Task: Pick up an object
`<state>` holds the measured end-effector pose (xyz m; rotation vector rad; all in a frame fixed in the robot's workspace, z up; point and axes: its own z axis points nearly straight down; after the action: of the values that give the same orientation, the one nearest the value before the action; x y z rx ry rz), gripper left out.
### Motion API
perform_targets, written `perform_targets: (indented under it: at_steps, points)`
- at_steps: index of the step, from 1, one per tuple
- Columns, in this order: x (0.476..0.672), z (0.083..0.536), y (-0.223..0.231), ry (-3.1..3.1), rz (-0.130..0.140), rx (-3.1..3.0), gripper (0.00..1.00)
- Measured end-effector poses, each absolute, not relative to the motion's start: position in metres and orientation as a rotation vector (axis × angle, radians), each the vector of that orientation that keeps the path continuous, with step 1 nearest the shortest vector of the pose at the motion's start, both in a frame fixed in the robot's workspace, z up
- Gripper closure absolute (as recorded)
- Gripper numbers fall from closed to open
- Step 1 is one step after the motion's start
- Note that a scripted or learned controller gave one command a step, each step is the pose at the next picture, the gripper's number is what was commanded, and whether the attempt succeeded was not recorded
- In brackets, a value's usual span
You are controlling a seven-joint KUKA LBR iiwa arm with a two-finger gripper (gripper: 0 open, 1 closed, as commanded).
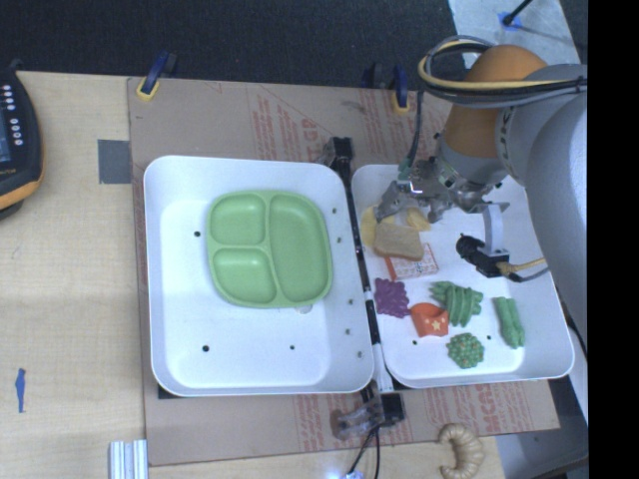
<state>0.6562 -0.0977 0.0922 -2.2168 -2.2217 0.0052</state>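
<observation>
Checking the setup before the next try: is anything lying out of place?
One thing: a tan curled item lies on the bench in front of the right bin, outside both bins. The other toy foods sit inside the right bin; the green divided plate lies flat in the left bin.

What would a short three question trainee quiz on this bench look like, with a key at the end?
1. True or false: the green plate lies in the left bin.
2. Which item sits nearest the front rim of the right bin? A) bread B) broccoli C) grapes
3. Fill in: the end effector hovers over the ______ part of the right bin, next to the bread.

Key
1. True.
2. B. The broccoli lies closest to that rim, below the tomato and the beans.
3. Rear-left.
</observation>
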Motion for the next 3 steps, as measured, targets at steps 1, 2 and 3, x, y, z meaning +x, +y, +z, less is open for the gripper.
perform_targets:
  at_steps: [1, 2, 3]
  points:
    - [0.6563, 0.0922, -0.1007, -2.223, 0.004, -2.216, 0.00]
    - [0.6560, 0.0921, -0.0927, -2.224, 0.007, -2.212, 0.00]
    - [0.6561, 0.0921, -0.0955, -2.222, 0.006, -2.215, 0.00]
